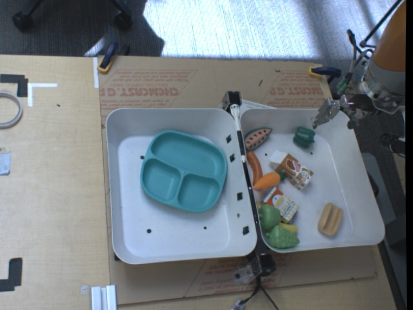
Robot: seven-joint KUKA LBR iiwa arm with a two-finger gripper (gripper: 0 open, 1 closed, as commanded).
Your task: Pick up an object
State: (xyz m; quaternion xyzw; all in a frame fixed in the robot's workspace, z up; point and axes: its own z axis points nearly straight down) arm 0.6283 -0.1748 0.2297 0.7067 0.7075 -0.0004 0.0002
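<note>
The approach step is being carried out; nothing is being lifted yet. The gripper (324, 113) is being held over the far right corner of the right bin (361, 173), just above and to the right of a small dark green block (304, 136). How far apart its tips are standing cannot be told at this size, and no item is being seen between them, so nothing is being counted as held.

The pickable things are all being kept in the right bin. Besides the green block, a slice with a dark seeded face (258, 136) is lying near the divider, a sausage (254, 165) and a carrot (266, 181) are being crowded together below it, and a small brown carton (296, 172) is resting beside a white cube (277, 158). Lower down, a printed packet (283, 205), green vegetables (276, 228) and a bread roll (330, 219) are being seen. In the left bin (129, 231) a teal divided plate (184, 171) is lying flat.

The green block is being judged the likeliest target, being nearest and standing apart from its neighbours. A short descent and a shift toward it are being called for next, with the tips being brought down either side of it. The bin wall close by is being judged the main hazard.
</note>
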